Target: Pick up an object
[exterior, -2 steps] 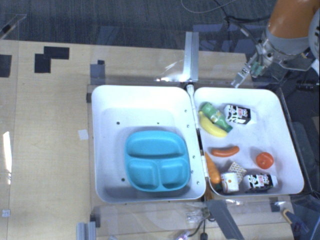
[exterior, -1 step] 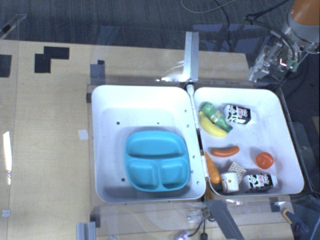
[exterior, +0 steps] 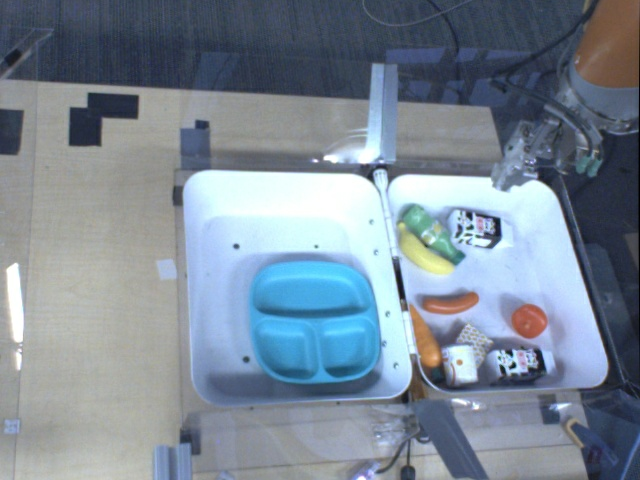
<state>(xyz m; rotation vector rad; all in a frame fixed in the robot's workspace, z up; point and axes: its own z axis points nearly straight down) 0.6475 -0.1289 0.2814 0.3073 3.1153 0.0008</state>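
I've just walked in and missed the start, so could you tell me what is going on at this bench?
A robot arm reaches in from the right, its gripper hovering over the far corner of the right bin with nothing visibly held. That bin holds a banana, a green bottle, a sausage, a tomato, a carrot and small cartons. The left bin holds a blue divided tray.

We are seeing the grey arm with its orange band (exterior: 612, 43) running off the top right corner. We are finding the metal two-finger gripper (exterior: 522, 163) too blurred to judge. The green bottle (exterior: 430, 230) is covering part of the yellow banana (exterior: 422, 255), and small carton labels are staying unreadable.
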